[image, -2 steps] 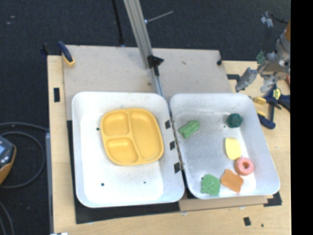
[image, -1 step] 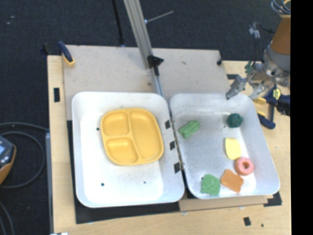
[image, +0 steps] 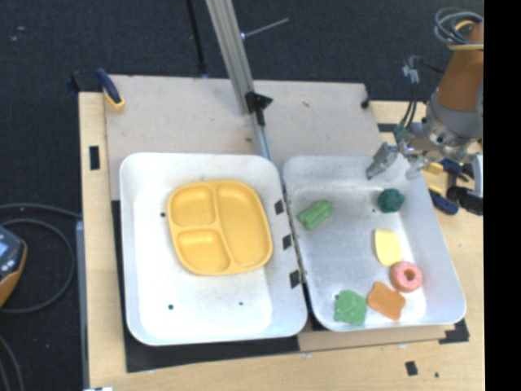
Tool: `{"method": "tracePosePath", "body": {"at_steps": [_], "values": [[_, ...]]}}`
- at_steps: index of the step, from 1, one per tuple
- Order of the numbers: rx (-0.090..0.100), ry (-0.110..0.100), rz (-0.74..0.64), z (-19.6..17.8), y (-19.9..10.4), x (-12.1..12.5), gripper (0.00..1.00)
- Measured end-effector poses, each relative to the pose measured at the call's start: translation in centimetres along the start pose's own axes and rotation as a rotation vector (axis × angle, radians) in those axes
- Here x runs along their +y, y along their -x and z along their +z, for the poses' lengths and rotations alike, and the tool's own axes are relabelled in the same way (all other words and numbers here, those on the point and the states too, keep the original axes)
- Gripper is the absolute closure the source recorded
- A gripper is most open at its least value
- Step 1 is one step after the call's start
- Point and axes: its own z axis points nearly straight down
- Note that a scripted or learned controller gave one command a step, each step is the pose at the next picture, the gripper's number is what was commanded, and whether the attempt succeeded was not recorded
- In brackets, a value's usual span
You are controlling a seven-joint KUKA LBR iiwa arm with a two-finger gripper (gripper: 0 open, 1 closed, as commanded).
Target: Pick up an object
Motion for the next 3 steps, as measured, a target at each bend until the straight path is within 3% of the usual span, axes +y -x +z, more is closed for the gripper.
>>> {"method": "tracePosePath", "body": {"at_steps": [1,2,3], "values": [[0.0,0.0,-0.004,4.2,-0.4,0.1,0.0],[-0.004,0.007,-0.007,2.8,-0.2,0.3,1.0],[-0.001,0.01,-0.002,-3.8,-0.1,0.6,1.0]]}}
